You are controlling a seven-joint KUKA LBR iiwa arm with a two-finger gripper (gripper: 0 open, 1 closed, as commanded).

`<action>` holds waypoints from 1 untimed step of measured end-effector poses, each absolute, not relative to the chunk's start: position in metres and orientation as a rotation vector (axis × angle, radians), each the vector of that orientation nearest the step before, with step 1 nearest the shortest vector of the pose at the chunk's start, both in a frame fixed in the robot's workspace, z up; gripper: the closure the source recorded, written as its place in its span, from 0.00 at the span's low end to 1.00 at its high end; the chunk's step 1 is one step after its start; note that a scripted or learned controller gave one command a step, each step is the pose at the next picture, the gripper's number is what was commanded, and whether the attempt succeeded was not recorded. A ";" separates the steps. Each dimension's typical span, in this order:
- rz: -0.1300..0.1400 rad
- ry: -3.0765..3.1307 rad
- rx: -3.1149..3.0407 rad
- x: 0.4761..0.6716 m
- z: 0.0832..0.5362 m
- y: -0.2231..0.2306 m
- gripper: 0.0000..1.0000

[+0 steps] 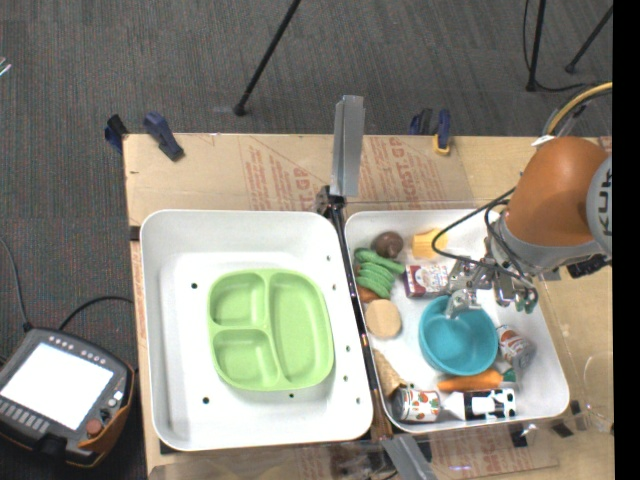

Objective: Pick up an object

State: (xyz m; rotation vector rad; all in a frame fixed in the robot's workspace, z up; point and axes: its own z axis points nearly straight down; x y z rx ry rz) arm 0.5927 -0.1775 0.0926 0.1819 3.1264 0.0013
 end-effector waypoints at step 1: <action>0.003 3.134 0.180 0.590 0.088 -0.177 0.00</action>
